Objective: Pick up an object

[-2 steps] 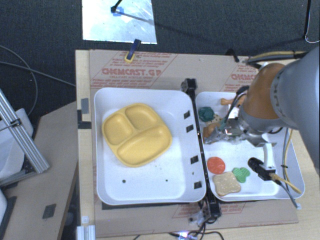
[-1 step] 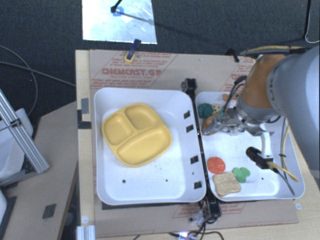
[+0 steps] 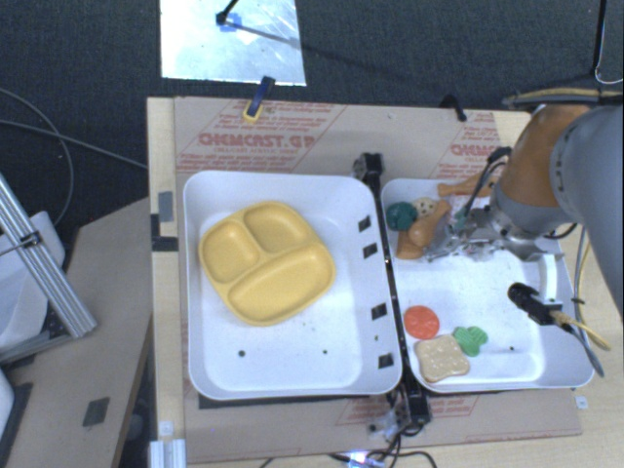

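The tool (image 3: 450,239) was lowered into the right bin's (image 3: 546,364) far left part — just beside a tan drumstick (image 3: 425,230); whether it was clenched could not be told.

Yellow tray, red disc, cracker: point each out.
Yellow tray (image 3: 265,261): camera view, left bin, on the ridge between its compartments.
Red disc (image 3: 420,321): camera view, right bin, centre of its top face.
Cracker (image 3: 443,358): camera view, right bin's near corner, middle of its top.
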`<move>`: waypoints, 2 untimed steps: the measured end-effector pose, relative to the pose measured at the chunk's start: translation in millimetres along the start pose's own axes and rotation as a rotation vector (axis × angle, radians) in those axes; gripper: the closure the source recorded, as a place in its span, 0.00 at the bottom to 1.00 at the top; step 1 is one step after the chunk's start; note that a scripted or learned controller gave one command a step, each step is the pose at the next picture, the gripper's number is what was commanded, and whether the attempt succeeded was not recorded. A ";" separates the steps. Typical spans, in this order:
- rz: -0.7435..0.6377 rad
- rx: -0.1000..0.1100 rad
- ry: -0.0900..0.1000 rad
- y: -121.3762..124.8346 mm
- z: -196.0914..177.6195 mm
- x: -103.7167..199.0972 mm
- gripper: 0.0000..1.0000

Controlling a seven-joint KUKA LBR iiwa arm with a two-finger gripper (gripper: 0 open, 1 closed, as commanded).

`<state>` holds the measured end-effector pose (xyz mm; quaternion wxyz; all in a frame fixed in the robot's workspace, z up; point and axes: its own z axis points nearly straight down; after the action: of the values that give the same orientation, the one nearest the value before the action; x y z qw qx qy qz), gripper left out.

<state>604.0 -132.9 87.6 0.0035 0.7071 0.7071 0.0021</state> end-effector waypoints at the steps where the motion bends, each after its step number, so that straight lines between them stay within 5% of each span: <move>1: 0.003 0.003 -0.001 -20.0 -36.6 -50.9 0.00; 2: 0.005 0.014 0.002 -98.0 -18.3 -76.4 0.00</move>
<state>505.8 -209.3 105.3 -0.0019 0.7088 0.7054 -0.0021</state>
